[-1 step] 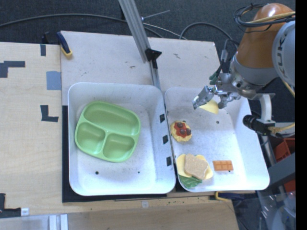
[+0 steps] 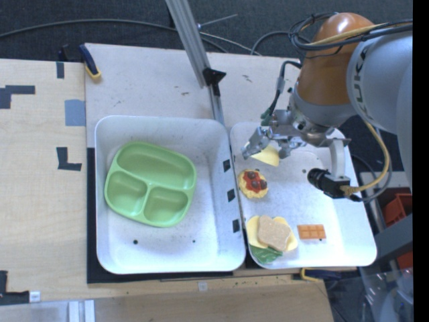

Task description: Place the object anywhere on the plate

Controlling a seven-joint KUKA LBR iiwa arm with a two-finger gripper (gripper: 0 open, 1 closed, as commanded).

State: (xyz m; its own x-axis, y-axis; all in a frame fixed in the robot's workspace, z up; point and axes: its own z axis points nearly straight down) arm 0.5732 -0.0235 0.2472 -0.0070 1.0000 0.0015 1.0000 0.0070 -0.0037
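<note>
My gripper (image 2: 267, 145) hangs open over a yellow wedge (image 2: 269, 157), half hiding it; the green plate (image 2: 150, 184) sits well left.

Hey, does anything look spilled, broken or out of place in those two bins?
Nothing stands out. The green plate lies flat in the left bin; the toy foods in the right bin lie separately, with the gripper over the yellow wedge.
</note>
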